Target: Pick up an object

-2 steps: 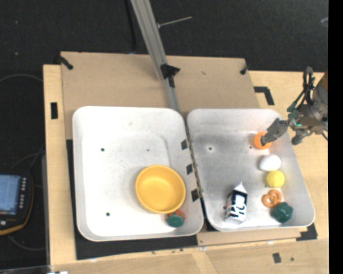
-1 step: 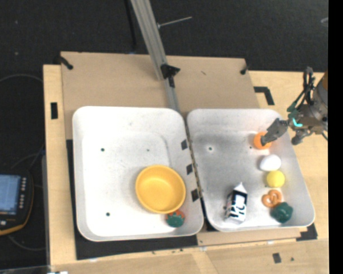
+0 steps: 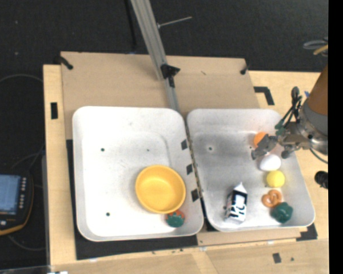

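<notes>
My gripper hangs low over the right bin, near its right wall. Directly under its fingers lies a white egg-shaped object, and a small orange piece sits at the gripper's left. Below them lie a yellow ball, an orange pretzel-like ring, a dark green piece and a small black-and-white carton. In the left bin stands a yellow bowl, with a small green and red item just below it.
A grey metal pole slants from the top down to the seam between the bins. The arm's orange band sits at the right edge. A handheld pendant lies off the bench at the left.
</notes>
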Robot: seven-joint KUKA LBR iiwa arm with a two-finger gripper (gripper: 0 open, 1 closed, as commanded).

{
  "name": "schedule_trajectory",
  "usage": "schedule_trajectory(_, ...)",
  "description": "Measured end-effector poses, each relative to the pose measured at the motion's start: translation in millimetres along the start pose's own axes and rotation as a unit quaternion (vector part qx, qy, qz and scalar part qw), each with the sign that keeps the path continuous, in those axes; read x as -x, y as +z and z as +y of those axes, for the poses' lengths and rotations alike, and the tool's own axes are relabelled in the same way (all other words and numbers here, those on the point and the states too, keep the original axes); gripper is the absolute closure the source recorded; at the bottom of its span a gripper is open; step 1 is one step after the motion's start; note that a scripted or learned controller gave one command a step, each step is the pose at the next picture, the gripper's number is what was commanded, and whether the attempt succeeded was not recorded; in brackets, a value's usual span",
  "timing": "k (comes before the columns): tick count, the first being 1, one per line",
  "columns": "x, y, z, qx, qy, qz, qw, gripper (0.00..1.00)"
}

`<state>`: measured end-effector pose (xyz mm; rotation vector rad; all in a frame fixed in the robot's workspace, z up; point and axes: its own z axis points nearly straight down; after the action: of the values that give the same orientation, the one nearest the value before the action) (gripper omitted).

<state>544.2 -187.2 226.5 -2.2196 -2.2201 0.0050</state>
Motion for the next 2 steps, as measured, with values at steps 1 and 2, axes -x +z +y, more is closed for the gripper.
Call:
schedule_trajectory(1, 1, 43, -4, 0.000, 0.001, 0.000, 1.0000, 0.00)
schedule_trajectory(2, -2, 99, 5, 0.000, 0.001, 0.000, 1.0000, 0.00)
